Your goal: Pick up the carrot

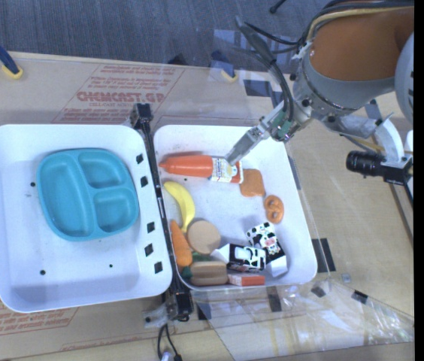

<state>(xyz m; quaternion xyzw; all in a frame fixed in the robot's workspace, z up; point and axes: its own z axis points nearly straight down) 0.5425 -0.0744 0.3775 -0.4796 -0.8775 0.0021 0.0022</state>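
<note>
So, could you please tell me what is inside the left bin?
A blue divided plate lies in the left bin, its compartments holding nothing. Whatever is beneath the plate is covered.

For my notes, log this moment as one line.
gripper above ketchup bottle | carrot untouched, right bin's left edge | not picked up

Two white bins [1, 277] on a tan tabletop [347, 224] printed with red lettering. Turquoise divided plate [88, 194] in the left bin. Right of that plate: orange carrot [180, 244], yellow banana [181, 201], red-orange bottle [197, 165] with a white label, beige round disc [204, 236], brown-orange pieces [252, 182], black-and-white cow-patterned carton [261, 248]. Grey arm [332, 89] with an orange band, grey metal hand [234, 156]. Blue-and-yellow clamp [5, 60] far upper left of the plate.
</note>
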